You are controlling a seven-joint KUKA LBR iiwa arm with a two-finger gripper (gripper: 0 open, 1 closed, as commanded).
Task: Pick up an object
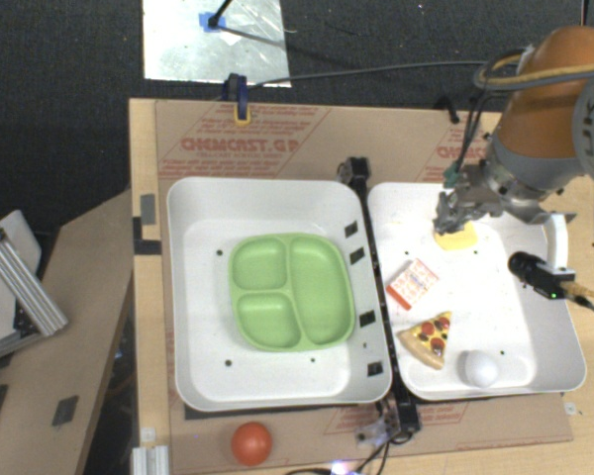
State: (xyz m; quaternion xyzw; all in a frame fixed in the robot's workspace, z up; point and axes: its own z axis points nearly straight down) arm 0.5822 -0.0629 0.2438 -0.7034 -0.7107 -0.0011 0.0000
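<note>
My gripper (457, 216) sits low in the right bin (554, 364), directly over a yellow block (458, 237) near the bin's far side; contact appears made, grasp state not determinable. Same bin: red-and-white packet (413, 283), pizza slice (428, 338), white ball (480, 368). Left bin (193, 295): green divided tray (290, 291).

Grey two-finger gripper (455, 218) low in right shallow white bin (549, 310), upon flat yellow block (458, 237). Nearby: red-and-white packet (412, 283), toy pizza slice (428, 338), white ball (480, 368). Left shallow white bin (203, 265): green three-compartment tray (290, 290).
</note>
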